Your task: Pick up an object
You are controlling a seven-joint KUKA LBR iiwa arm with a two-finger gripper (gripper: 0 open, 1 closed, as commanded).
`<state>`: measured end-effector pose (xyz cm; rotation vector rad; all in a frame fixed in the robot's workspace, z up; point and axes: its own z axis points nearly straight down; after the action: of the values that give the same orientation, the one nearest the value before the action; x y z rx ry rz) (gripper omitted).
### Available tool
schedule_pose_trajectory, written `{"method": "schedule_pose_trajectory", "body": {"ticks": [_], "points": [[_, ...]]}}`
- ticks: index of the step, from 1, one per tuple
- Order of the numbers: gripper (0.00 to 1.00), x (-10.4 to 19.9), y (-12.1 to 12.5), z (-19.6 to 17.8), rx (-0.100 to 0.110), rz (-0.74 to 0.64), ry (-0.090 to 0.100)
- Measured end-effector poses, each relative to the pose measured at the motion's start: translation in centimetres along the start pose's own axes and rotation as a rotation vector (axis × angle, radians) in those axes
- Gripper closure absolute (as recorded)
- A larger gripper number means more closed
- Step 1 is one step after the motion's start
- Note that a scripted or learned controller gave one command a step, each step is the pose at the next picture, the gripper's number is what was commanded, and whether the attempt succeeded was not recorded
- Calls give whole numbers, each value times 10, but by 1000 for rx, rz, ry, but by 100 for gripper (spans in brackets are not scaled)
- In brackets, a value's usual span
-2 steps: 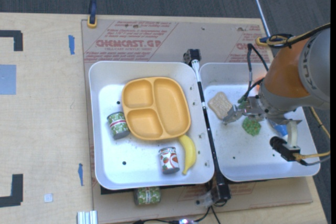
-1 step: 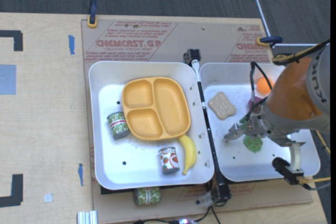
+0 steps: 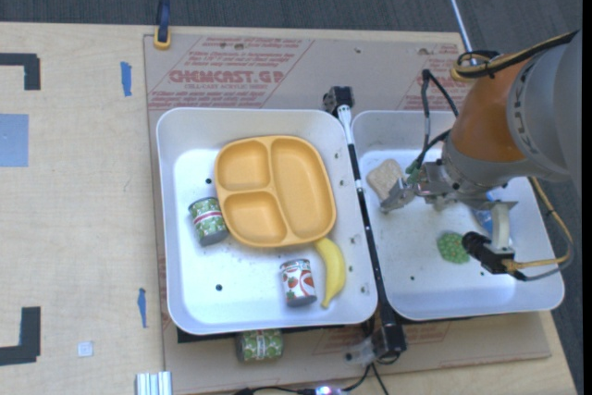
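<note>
My gripper (image 3: pixel 400 197) hangs low in the right bin (image 3: pixel 444 301), near its left wall. It sits just below and right of a tan, bread-like piece (image 3: pixel 383 176), close to it or touching it; I cannot tell which. A small green knobbly object (image 3: pixel 452 247) lies to the gripper's lower right, apart from it. A blue item (image 3: pixel 484 219) is partly hidden behind the wrist. In the left bin (image 3: pixel 176 199) lie a yellow divided plate (image 3: pixel 275 190), a green-labelled can (image 3: pixel 208 221), a red-labelled can (image 3: pixel 297 281) and a banana (image 3: pixel 331 270).
The grey and orange arm (image 3: pixel 490 129) covers the right bin's upper right part. The ridge between the two bins (image 3: pixel 361 208) runs just left of the gripper. Another green can (image 3: pixel 259 345) lies on the bench in front of the left bin. Cables (image 3: pixel 536 265) loop over the right bin.
</note>
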<state>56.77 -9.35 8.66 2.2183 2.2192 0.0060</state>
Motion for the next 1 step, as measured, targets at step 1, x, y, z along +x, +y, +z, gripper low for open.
{"method": "schedule_pose_trajectory", "body": {"ticks": [1], "points": [[0, -10, -38, 0, 1, 0, -1]]}}
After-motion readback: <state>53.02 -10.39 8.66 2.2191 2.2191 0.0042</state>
